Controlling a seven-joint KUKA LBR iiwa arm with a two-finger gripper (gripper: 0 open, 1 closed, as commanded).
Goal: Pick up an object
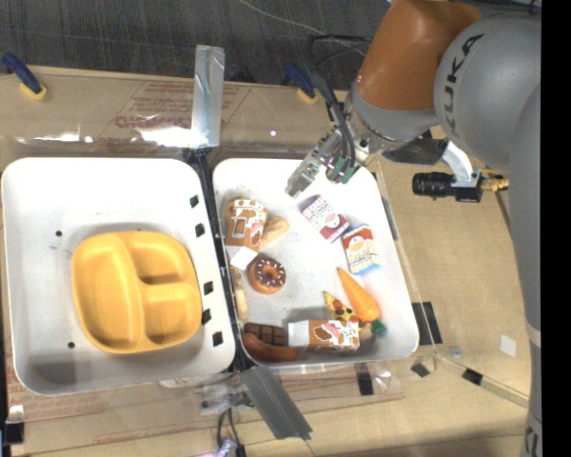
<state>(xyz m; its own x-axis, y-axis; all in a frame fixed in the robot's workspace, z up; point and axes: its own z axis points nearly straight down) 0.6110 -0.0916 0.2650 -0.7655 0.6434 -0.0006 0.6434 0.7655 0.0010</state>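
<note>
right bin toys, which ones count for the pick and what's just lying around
For the job:
- hand, over the right bin's top edge
- donut
- carrot
- two small cartons and
- chocolate bar

Just lying about:
- yellow divided tray in the left bin
- blue clamps

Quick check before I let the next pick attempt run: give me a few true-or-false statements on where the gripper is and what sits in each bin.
1. The yellow divided tray lies in the left bin. True.
2. The gripper is holding the donut. False: the donut lies on the floor of the right bin, apart from the gripper.
3. The gripper is over the upper part of the right bin. True.
4. The carrot lies in the left bin. False: it is in the right bin, near its right wall.
5. The donut sits on the yellow divided tray. False: it lies in the right bin.
</note>
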